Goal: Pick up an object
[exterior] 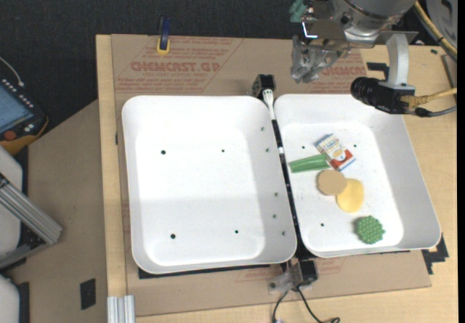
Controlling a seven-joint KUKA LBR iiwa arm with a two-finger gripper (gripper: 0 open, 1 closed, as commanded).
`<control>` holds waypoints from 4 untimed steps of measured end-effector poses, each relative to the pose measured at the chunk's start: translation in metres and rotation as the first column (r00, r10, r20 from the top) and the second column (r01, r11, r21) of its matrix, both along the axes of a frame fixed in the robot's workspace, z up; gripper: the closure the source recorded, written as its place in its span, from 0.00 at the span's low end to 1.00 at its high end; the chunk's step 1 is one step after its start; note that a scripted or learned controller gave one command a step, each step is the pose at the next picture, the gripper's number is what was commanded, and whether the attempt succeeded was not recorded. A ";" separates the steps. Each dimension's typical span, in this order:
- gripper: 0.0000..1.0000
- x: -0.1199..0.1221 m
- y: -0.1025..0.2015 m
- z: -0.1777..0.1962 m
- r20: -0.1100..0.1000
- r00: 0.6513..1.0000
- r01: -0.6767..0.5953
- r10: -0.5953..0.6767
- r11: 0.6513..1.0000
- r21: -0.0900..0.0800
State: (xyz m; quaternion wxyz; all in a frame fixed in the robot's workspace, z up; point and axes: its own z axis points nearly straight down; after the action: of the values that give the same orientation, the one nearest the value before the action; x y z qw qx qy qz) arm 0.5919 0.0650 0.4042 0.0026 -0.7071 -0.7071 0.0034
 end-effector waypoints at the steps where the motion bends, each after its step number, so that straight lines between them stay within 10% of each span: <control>1: 1.00 -0.070 -0.047 -0.041 0.001 1.000 0.005 -0.005 1.000 0.000; 2: 1.00 -0.116 -0.149 -0.102 0.000 1.000 0.013 -0.013 1.000 0.000; 3: 1.00 -0.115 -0.199 -0.202 -0.002 1.000 0.007 -0.007 1.000 0.001; 4: 1.00 -0.114 -0.295 -0.223 0.010 1.000 0.008 -0.008 1.000 -0.004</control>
State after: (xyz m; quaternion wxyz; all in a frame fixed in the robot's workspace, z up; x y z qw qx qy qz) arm 0.4779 -0.2301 0.1808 -0.0025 -0.7101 -0.7041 0.0014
